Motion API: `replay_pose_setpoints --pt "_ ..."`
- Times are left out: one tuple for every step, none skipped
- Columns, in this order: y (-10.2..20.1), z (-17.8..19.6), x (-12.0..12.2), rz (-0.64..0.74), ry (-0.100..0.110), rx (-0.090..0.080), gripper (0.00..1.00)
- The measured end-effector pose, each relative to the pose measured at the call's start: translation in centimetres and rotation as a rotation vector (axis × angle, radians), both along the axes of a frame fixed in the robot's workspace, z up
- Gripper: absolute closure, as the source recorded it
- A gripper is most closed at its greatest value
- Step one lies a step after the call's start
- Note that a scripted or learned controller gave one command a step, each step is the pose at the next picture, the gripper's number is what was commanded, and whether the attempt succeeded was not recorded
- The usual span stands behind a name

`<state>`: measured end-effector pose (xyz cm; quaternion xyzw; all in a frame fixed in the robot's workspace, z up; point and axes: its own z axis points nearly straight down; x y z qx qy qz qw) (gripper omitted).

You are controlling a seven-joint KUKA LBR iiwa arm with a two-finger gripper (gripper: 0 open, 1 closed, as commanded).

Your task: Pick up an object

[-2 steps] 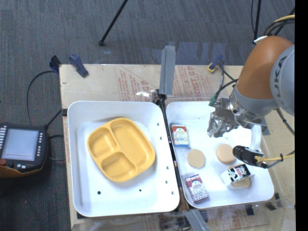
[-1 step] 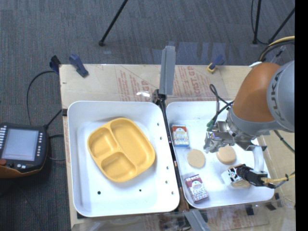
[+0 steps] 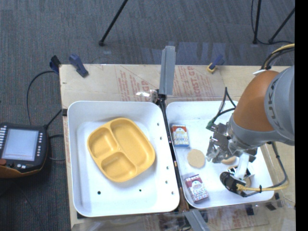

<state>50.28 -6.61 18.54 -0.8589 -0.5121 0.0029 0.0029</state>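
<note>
As the arm bends over the right-hand bin, its claw gives nothing away

Where the grey arm (image 3: pixel 262 112) with its orange band comes in from the right edge of the frame, it bends down over the white bin (image 3: pixel 211 107) in the lower right. The gripper (image 3: pixel 216 154) sits low in the middle of that bin. Whether the claw is released or clenched cannot be told from this angle, and nothing can be seen in its grasp.

Several small things lie in this bin. A round tan disc (image 3: pixel 196 158) lies flat just beside the gripper, on its left. A small box with a red and blue face (image 3: pixel 180 134) lies above the disc, near the bin's left wall. A dark red box (image 3: pixel 197 187) lies below the disc, close to the bottom rim. A pale peach piece (image 3: pixel 230 160) shows at the gripper's lower right, partly hidden, and whether the two touch cannot be told.

The white bin on the left (image 3: pixel 79 129) holds a yellow divided plate (image 3: pixel 121 149), lying flat and turned at a slant, with three compartments.

A grey upright post (image 3: pixel 167 76) stands at the top of the seam between the bins. Blue clamps grip the bench's far edge at upper left (image 3: pixel 78 64) and upper right (image 3: pixel 216 61). A handheld control tablet (image 3: pixel 21 148) rests on the carpet at the far left of the frame
</note>
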Motion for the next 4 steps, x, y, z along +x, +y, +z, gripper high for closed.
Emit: replay_pose_setpoints --pt "-6.9 -8.7 4.2 -0.272 0.003 -0.003 1.00" --pt "-3.2 -10.0 5.7 -0.640 0.001 -0.005 1.00" --pt "-7.5 -10.0 1.8 -0.875 0.003 -0.006 1.00" --pt "5.0 0.4 3.9 -0.848 -0.007 0.002 1.00"
